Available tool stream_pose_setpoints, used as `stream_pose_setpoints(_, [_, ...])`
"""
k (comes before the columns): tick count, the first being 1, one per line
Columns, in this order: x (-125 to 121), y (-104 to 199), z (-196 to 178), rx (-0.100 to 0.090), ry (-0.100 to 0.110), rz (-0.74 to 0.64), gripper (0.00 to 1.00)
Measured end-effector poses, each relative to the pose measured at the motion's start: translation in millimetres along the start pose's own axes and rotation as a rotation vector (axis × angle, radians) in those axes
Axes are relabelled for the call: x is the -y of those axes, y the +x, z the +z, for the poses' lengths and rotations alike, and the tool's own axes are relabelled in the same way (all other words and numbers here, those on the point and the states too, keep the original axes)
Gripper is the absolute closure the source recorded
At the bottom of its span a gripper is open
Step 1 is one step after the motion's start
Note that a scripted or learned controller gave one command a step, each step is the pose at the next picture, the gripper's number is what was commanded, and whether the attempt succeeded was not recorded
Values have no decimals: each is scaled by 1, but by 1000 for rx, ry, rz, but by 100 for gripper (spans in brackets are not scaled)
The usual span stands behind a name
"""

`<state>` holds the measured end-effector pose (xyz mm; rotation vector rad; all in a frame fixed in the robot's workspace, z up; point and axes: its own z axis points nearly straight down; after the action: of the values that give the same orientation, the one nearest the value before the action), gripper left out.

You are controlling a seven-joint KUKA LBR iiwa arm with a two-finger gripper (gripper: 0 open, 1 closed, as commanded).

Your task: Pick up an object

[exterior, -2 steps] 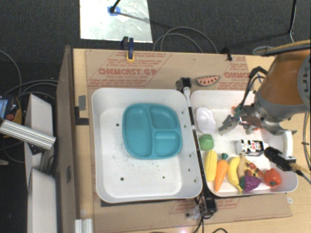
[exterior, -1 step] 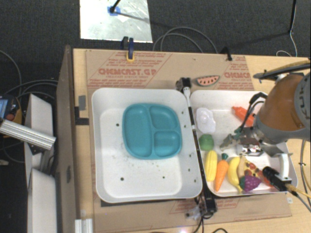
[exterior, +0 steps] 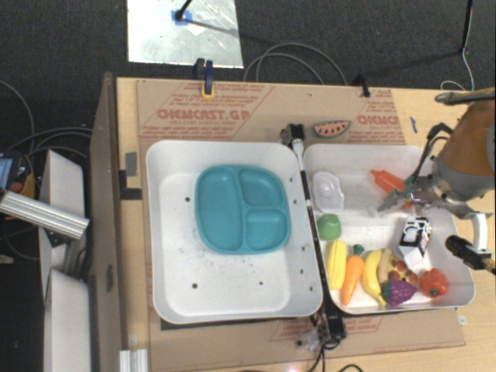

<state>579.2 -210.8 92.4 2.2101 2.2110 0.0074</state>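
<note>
The right bin (exterior: 364, 160) holds several toy foods. Among them are an orange piece (exterior: 385, 180), a green ball (exterior: 329, 226), a yellow corn cob (exterior: 336, 263), a carrot (exterior: 351, 277), a banana (exterior: 373, 273), purple grapes (exterior: 397, 291) and a red fruit (exterior: 434, 283). A black and white carton (exterior: 415, 235) stands near the bin's right side. My gripper (exterior: 397, 201) reaches in from the right, low over the bin, just below the orange piece and above the carton. Nothing shows in its grasp.
A blue divided plate (exterior: 242, 209) lies in the left bin (exterior: 167, 231). A clear cup (exterior: 327, 191) rests by the divider in the right bin. A watermelon slice (exterior: 332, 129) lies on the cardboard behind the bins. Cables run along the back.
</note>
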Motion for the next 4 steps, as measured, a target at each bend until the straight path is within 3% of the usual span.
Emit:
stream_pose_setpoints(1, [-58, 31, 8, -7, 14, -7, 0])
stream_pose_setpoints(2, [-81, 41, 8, 1, 59, 0, 0])
stream_pose_setpoints(3, [-77, 38, 1, 0, 74, -1, 100])
stream_pose_setpoints(4, [-33, 41, -74, -7, 9, 0, 100])
